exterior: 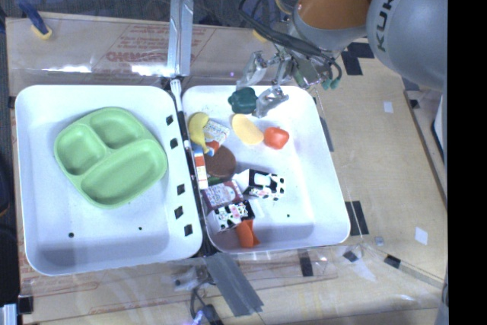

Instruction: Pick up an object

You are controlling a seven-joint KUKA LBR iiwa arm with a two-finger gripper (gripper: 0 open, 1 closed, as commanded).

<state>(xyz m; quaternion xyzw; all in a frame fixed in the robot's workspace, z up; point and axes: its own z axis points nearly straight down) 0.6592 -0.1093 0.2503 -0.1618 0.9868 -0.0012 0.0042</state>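
Pincer point(268, 97): spread apart, empty, beside dark green toy point(243, 99); likely light, rigid, slippery; grip across its middle.

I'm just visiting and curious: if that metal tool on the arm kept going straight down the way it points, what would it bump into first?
Probably the dark green toy or the yellow piece beside it in the right bin; the tool hangs just above their corner. Depth is hard to judge from this slanted view.

Green divided plate point(111, 156); white bins point(30, 186); cow-patterned black-white toy point(265, 184).
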